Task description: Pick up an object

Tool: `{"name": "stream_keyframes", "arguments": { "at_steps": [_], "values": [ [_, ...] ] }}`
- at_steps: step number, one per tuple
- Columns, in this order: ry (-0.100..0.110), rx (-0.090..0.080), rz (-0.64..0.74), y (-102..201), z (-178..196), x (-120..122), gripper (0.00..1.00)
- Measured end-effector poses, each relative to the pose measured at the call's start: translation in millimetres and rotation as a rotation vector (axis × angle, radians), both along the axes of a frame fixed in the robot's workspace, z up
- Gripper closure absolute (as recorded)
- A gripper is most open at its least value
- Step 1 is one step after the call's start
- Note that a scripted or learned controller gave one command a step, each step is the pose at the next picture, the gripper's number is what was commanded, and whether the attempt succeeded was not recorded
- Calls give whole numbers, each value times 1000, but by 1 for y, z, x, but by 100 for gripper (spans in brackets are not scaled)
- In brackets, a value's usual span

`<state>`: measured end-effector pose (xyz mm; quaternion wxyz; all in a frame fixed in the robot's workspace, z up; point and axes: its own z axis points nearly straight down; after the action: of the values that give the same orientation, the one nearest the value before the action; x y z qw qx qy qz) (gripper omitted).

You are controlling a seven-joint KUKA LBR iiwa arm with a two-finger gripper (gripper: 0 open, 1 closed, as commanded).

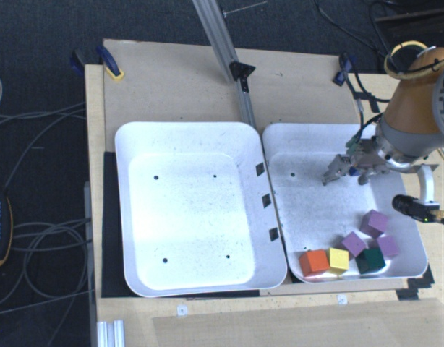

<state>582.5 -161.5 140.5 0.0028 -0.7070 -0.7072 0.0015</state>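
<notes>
From my remote seat I take the right bin (pixel 294 194) as my landmark. The arm (pixel 413 110) reaches in over its far right rim, grey wrist below the orange band, and the gripper (pixel 345 170) hangs above the bin's upper middle floor. Its jaws look spread, two dark fingers (pixel 332 175) pointing down and toward the left bin (pixel 186 208) — nothing sits between them that I can see.

The things to pick are bunched in the right bin's near right corner, well apart from the gripper. An orange block (pixel 315 262) lies closest to the near rim's middle, with a yellow block (pixel 339 259) touching it on the side away from the left bin. Next comes a dark green block (pixel 370 261), just beside the yellow one. Three purple blocks sit behind that row: one (pixel 353 243) just behind the yellow block, one (pixel 387 246) nearer the bin's outer wall, and one (pixel 374 223) farther up the floor, closest to the gripper.

Both bins rest side by side on the counter (pixel 178 78), and a grey metal pole (pixel 218 31) slants across the counter toward the seam between the bins.
</notes>
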Motion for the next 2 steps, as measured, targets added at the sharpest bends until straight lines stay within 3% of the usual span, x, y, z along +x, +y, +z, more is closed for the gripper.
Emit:
{"name": "stream_keyframes", "arguments": {
  "at_steps": [1, 2],
  "values": [
    [-9, -1, 1, 0, 14, 2, 100],
    [-12, -3, 1, 2, 58, 2, 100]
  ]
}}
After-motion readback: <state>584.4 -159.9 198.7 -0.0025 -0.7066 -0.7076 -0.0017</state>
